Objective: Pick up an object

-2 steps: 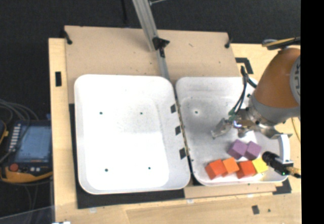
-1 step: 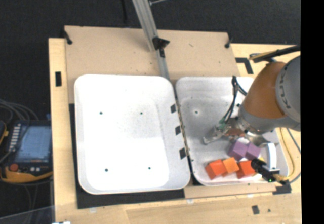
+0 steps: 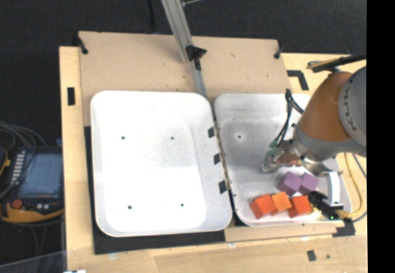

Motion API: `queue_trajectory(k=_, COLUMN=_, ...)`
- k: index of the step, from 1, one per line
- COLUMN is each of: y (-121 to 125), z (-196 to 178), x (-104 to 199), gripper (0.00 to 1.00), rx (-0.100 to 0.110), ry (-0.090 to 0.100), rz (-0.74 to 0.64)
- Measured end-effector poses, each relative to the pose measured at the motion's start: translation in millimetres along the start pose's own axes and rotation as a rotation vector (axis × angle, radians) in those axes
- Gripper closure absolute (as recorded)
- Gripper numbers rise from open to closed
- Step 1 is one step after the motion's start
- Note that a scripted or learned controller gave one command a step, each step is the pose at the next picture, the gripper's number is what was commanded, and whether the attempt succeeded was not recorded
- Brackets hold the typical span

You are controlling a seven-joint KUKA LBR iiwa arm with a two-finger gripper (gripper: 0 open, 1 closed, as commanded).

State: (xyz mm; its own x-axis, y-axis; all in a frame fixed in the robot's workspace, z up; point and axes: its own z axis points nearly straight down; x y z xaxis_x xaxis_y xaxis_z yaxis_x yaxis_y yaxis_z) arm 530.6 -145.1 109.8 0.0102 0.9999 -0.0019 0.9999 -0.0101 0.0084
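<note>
Pincer [image 3: 276, 161] low over right bin [image 3: 247, 117]; opening and hold unreadable, cannot tell. Purple blocks [image 3: 296, 182] just beside it toward near rim; orange blocks [image 3: 281, 204] beyond those.

No text, label or number can be read anywhere.

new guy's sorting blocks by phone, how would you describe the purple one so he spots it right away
Look in the right white bin, at its near right corner under the gripper. The purple block sits just behind a row of orange blocks; it alone is purple.
</note>
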Motion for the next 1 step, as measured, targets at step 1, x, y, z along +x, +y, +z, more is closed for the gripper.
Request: queue_trajectory(k=1, y=8.0, z=-45.2, x=-3.5, gripper=1.0, rx=0.002, ry=0.0, rz=-0.012)
